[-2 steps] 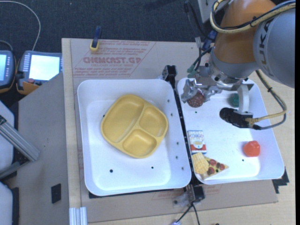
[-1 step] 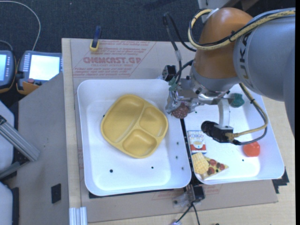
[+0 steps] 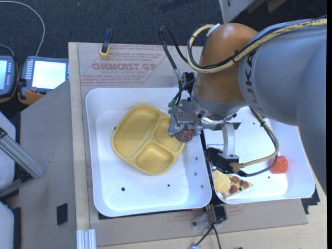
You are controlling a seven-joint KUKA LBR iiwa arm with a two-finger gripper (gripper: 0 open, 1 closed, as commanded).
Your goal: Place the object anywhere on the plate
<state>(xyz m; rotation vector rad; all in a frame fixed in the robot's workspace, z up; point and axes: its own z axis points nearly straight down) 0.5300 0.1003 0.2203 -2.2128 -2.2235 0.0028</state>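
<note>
arm: grey, with an orange band [image 3: 223,61] above the wrist, reaching in from the right and hanging over the seam between the two bins.
hand [image 3: 181,129]: low over the right edge of the plate, fingers pointing down; a small dark brown round object sits between the fingertips, so it is closed on that object.
object [image 3: 183,134]: brownish, rounded, held at the hand's tips, right at the plate's right rim where the plate meets the bin wall; whether it touches the plate cannot be told.
plate [image 3: 142,139]: yellow, with three compartments, lying tilted in the left bin, closer to that bin's right side; its compartments hold nothing visible.
left bin [image 3: 104,165]: shallow, white, on the counter, holding the plate; a few small dark dots show on its floor.
right bin [image 3: 270,188]: shallow, white, just beside the left bin, partly covered by the arm.
pizza slice [image 3: 231,183]: toy slice with yellow and red patches, in the near left corner of the right bin.
red thing [image 3: 280,164]: small, orange-red, near the right side of the right bin, well apart from the pizza slice.
cables: black and yellow leads [image 3: 176,51] loop from the wrist, and one runs across the right bin.
counter [image 3: 129,66]: brown board with red printing under both bins; a blue and yellow clamp [image 3: 106,43] sits at its far edge.
</note>
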